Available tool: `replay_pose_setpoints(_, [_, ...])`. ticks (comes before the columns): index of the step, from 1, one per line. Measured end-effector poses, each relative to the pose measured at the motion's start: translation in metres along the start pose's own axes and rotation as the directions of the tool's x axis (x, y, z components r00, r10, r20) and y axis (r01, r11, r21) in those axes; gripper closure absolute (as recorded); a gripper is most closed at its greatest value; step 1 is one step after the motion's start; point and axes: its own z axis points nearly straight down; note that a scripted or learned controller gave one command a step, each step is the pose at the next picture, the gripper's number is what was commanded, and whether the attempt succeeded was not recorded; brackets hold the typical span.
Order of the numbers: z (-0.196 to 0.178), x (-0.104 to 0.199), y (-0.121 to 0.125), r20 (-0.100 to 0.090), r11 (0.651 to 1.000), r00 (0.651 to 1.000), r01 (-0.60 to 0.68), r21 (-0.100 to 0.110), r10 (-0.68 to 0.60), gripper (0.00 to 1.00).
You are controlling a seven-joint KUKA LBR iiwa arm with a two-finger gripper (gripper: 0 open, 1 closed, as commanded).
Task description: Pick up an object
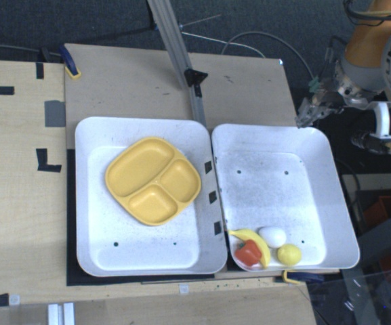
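The gripper (308,112) is hanging just off the right bin's (276,181) far right corner, above the bench rather than the bin; nothing is showing between its tips, but whether it is spread or closed I cannot tell (it is too small and dark). The objects are sitting clustered at the right bin's near edge: a banana (255,240) touching a red piece (249,252), a white egg (272,235) and a yellow ball (289,254). A yellow tray (152,180) is lying in the left bin (90,202).

Arm (368,42) at upper right, hand (308,114) angled down-left, seemingly holding nothing.
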Motion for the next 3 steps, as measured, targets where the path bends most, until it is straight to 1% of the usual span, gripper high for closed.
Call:
replay_pose_setpoints(1, [0.003,0.045,-0.008,-0.002,1.000,1.000,0.003,0.004,-0.003,1.00])
replay_pose_setpoints(3, [0.018,0.145,-0.016,-0.002,1.000,1.000,0.005,0.006,-0.005,1.00])
